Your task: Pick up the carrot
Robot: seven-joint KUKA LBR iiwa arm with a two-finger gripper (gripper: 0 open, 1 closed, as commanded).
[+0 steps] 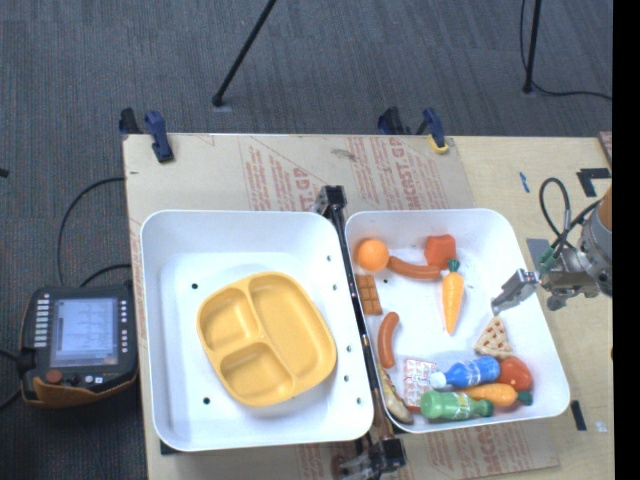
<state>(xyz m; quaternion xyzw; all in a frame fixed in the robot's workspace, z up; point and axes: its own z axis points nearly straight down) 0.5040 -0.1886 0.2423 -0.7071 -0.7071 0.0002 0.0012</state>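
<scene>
The carrot (pixel 453 300), orange with a small green top, lies upright in the view in the middle of the right bin (pixel 500 223), its tip pointing toward the front. My gripper (pixel 517 290) hangs at the bin's right side, a short way to the right of the carrot and apart from it. It sits above the pizza slice (pixel 492 338), with the arm's wrist (pixel 590 258) over the right rim. Nothing is seen held in it.
Around the carrot lie an orange ball (pixel 372 255), a long sausage (pixel 414 267), a red piece (pixel 440 247), a short sausage (pixel 387 337), a brown waffle block (pixel 369 294), and bottles (pixel 455 405) with a tomato (pixel 514 372) at the front. The left bin (pixel 170 238) holds a yellow divided plate (pixel 222 313).
</scene>
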